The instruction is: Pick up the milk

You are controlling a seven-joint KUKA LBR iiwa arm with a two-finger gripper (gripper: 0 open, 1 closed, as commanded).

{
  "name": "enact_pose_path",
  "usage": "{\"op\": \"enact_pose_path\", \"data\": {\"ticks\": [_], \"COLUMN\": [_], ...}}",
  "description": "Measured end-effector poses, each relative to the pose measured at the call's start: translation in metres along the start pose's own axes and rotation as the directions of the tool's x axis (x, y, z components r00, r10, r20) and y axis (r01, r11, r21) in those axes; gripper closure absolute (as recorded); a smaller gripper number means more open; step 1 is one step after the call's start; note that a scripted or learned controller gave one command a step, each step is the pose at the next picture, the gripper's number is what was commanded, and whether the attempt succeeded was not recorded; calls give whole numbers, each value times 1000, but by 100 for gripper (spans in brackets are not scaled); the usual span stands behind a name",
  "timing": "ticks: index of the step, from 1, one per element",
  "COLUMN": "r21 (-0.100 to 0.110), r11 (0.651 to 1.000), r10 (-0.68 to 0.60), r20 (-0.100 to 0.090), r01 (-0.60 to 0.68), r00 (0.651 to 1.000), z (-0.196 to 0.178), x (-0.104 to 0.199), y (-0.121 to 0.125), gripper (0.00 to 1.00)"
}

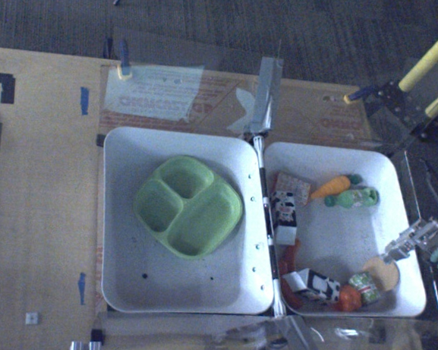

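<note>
Bench (32,215) of light wood fills most of what I can see, with bits of blue and black tape stuck on it. Two white bins sit on it side by side. The left bin (119,276) holds a green plate (188,205) with three parts in it. The plate lies flat near the middle of that bin, a bit toward the far side.

The right bin (335,241) has lots of small toy foods in it. The milk (283,215) is a little carton with black and white cow spots. It lies by the bin's left wall, about halfway along it. Just past its far end is a small speckled packet (292,187). A toy carrot (331,187) lies near the far wall, and a green bottle (357,196) lies just beside it.

In the near part of the bin I see a second cow-spotted carton (316,283), lying on its side. Something red (290,270) curves behind it. A red tomato (348,298) and a small green can (365,287) sit close together by the near wall. A round tan cookie (384,273) is next to them.

The gripper (392,250) comes in over the right rim of this bin, just above the cookie. It is well apart from the milk. Its thin silver fingers look a little apart, with nothing between them.
</note>
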State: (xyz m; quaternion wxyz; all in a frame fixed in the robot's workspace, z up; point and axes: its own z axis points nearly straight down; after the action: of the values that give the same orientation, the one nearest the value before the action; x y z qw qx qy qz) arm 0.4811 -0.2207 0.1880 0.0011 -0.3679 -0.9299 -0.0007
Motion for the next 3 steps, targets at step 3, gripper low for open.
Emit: {"op": "enact_pose_path", "data": {"ticks": [3], "r21": [1], "r11": [803], "r10": [-596], "r20": [6], "r01": [596], "r00": [803], "z": [-16], "x": [9], "y": [10], "gripper": [100]}}
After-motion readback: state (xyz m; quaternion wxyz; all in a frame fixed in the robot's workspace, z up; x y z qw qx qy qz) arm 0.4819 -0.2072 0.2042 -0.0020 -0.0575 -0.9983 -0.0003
